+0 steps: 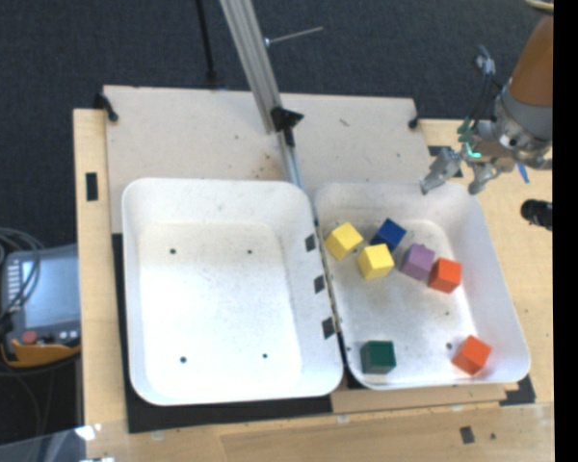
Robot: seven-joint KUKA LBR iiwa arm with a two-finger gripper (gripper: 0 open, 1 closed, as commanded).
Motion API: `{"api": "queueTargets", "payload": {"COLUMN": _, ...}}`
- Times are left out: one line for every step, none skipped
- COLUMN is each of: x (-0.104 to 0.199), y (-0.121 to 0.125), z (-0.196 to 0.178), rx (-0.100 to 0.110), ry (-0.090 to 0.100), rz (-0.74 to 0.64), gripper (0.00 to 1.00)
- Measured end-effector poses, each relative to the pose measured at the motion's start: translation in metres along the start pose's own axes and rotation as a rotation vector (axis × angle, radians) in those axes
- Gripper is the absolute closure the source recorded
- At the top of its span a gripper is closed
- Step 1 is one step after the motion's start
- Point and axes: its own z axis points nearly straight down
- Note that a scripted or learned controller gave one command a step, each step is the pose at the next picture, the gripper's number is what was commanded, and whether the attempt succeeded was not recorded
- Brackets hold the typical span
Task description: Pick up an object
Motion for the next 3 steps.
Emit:
{"api": "queueTargets", "payload": {"x": -0.001, "y": 0.001, "z": -0.004, "rx": -0.004, "ry": -0.005, "rz": -0.003, "gripper": 0.0}}
{"api": "queueTargets", "payload": {"x": -0.005, "y": 0.0, "z": 0.038, "rx": -0.001, "ry": -0.003, "rz": 0.0, "gripper": 0.0}}
{"api": "queueTargets", "payload": {"x": -0.005, "y": -0.002, "z": 0.1, "rx": -0.001, "ry": -0.003, "rz": 0.002, "gripper": 0.0}}
